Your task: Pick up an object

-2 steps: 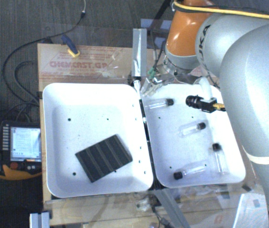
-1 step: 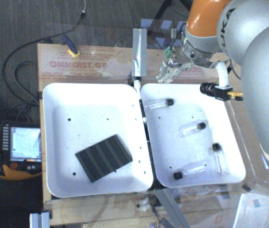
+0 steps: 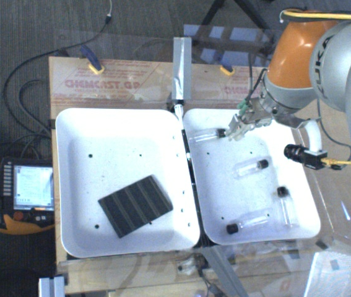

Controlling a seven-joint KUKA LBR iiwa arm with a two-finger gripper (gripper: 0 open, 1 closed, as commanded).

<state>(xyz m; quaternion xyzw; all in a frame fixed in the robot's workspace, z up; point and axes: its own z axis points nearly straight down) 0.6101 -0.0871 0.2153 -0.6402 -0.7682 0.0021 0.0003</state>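
Note:
In the right bin (image 3: pixel 299 228) lie several clear vials with black caps. One vial (image 3: pixel 205 135) rests near the bin's far left corner, its cap pointing right. My gripper (image 3: pixel 239 127) hangs over the far part of this bin, just right of that vial's cap, and nothing is visibly held in it. Another vial (image 3: pixel 250 166) lies mid-bin, a third (image 3: pixel 285 208) near the right wall, and one more (image 3: pixel 250 222) near the front. A black ridged block (image 3: pixel 135 205) lies flat in the left bin (image 3: pixel 76 135).
A raised divider (image 3: pixel 187 166) separates the two bins. A metal post (image 3: pixel 181 67) stands behind them. The arm's orange band (image 3: pixel 293 48) looms over the far right corner.

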